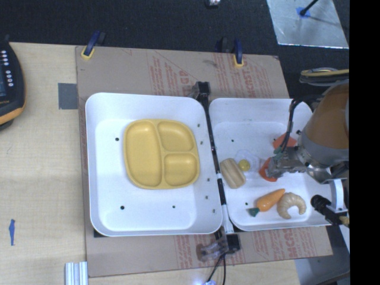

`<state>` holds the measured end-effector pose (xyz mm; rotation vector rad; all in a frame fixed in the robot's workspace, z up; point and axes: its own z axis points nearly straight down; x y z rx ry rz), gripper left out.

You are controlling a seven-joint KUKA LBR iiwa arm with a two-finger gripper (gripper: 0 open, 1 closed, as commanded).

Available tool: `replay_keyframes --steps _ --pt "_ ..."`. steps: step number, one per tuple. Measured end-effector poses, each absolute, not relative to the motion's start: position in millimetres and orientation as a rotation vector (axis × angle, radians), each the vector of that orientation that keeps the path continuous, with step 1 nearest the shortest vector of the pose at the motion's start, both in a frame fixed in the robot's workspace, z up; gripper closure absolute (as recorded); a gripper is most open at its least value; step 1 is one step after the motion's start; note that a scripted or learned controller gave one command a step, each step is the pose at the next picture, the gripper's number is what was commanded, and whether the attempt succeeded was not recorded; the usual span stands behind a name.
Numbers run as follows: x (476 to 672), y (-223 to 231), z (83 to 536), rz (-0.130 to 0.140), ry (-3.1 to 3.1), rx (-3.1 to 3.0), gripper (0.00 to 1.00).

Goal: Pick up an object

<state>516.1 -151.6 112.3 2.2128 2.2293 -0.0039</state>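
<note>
The arm [325, 129] reached in from the right over the right bin [249, 108], its orange band above the wrist. The hand [276, 164] hung low inside that bin, right of the middle. Whether its grip was wide or narrow could not be told, as the wrist hid the tips. A small red-orange thing [265, 170] lay right at the hand's left side, touching or nearly so; nothing showed it gripped. Another red bit [279, 141] peeked out just above the hand, beside a dark cable.

The other things lay in the same bin. A tan bun [232, 173] sat against the left wall, near the seam between the bins. A small yellow ball [244, 165] lay just right of it. A carrot [270, 200] lay tilted near the front wall, its green end to the left. A pale croissant [291, 205] curled just to the carrot's right.

The left bin [101, 159] held a yellow divided plate [160, 153] with three sections, lying flat near the middle.

Both bins sat on brown cardboard [178, 70] clamped to the bench [35, 189].
</note>
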Motion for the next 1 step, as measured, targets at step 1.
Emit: replay_keyframes --steps 1 --pt "516.0 -151.4 111.9 -0.004 2.230 2.213 0.00"
